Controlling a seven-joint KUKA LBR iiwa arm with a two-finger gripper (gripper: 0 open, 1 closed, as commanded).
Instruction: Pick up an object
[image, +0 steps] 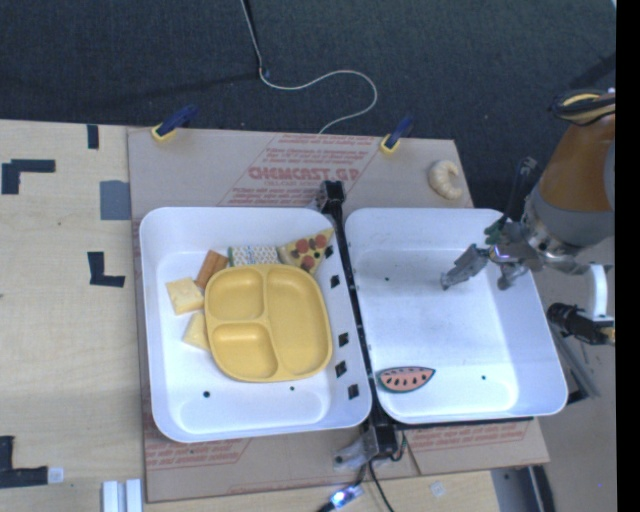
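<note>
A watermelon slice toy (404, 378) lies near the front edge of the right bin (500, 340). In the left bin (170, 330) a yellow divided plate (268, 322) sits among a pizza slice toy (309, 247), a tan cracker (184, 295) and other small food pieces. My gripper (482, 272) hangs over the back right part of the right bin, open, with one finger (460, 272) reaching left and nothing between the fingers. It is well behind and to the right of the watermelon slice.
A pale lumpy object (447, 178) rests on the cardboard behind the right bin. Blue and yellow clamps (174, 122) hold the cardboard's back edge. A white cable (310, 85) loops across the dark floor. A black divider (345, 300) runs between the bins.
</note>
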